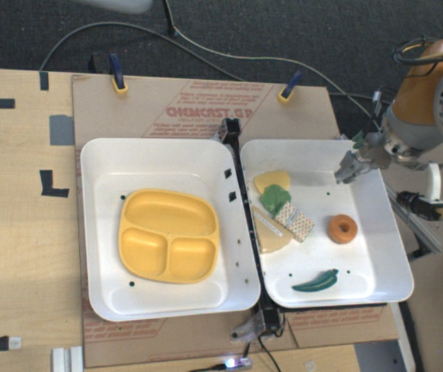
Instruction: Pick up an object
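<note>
1. My gripper (351, 167) hovers over the right bin's (388, 285) far corner; whether it's open, I cannot tell
2. The doughnut (343, 229) lies below it, nearer the camera; descending here risks hitting the wall

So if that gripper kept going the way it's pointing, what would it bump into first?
Probably the bare floor of the right bin; the gripper points down-left, with the yellow food piece next along. Depth is hard to judge.

A grey arm (419, 122) is seen — banded in orange above the wrist — ending in a dark grey gripper (347, 169).
</note>
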Controlling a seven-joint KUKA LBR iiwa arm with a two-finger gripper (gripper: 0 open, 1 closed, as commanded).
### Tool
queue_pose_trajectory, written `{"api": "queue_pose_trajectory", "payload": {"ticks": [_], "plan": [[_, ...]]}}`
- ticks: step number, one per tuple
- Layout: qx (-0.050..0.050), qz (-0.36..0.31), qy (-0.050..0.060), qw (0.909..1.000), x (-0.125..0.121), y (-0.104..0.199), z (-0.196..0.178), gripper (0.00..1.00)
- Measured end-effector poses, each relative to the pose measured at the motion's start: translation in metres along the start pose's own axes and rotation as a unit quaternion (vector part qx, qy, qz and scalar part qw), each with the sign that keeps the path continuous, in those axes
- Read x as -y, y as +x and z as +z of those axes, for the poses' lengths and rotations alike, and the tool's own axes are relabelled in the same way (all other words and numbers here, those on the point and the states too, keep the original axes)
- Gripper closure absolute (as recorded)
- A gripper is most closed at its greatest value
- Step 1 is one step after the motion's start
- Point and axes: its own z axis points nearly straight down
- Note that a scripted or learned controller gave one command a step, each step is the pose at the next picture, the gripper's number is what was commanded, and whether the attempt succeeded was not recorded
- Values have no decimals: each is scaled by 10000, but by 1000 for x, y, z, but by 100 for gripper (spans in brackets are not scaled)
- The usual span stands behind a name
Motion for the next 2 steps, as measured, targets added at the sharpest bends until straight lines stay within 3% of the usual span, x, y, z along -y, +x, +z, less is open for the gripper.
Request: {"api": "queue_pose_trajectory", "payload": {"ticks": [2], "plan": [[-2,2,6,10000,4,0,-86,100]]}}
